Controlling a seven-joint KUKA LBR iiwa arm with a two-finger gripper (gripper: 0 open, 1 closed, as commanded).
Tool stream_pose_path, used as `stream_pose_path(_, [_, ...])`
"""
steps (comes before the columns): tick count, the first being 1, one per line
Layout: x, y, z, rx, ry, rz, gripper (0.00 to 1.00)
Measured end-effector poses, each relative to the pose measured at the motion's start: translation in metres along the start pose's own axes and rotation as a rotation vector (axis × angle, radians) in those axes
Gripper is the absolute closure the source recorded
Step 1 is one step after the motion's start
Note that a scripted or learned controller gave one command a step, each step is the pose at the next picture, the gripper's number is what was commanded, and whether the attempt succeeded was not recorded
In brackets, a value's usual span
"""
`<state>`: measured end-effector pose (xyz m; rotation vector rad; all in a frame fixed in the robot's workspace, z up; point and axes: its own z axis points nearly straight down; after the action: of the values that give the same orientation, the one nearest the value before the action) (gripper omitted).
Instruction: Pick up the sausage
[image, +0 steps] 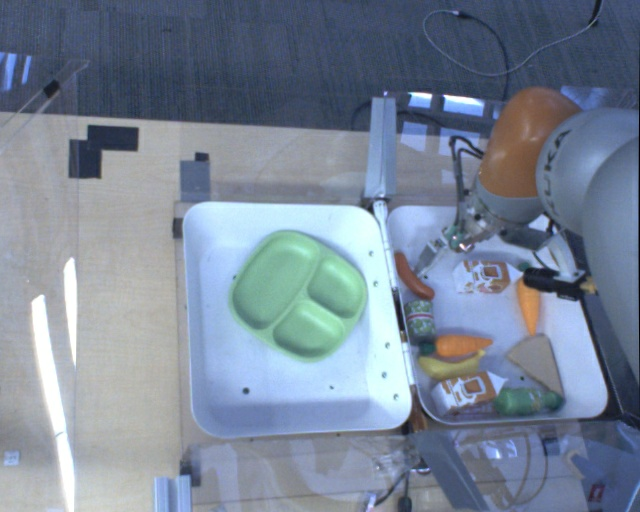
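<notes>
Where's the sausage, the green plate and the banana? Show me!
sausage (413, 277): camera view, middle of its red-brown body, right bin's left side.
green plate (298, 293): camera view, ridge where its compartments meet, left bin.
banana (447, 366): camera view, middle of its yellow curve, below the carrot.

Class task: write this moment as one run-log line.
task: pick up sausage | gripper: above right bin, beside sausage | sausage: lying at bin's left edge, not held | left bin: green divided plate
</notes>
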<state>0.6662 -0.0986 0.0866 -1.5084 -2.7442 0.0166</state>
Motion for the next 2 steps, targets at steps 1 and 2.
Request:
stream_pose_path(1, [0.003, 0.004, 0.001, -0.007, 0.000, 0.103, 0.00])
stream_pose_path(2, [0.011, -0.009, 0.000, -0.023, -0.006, 0.174, 0.00])
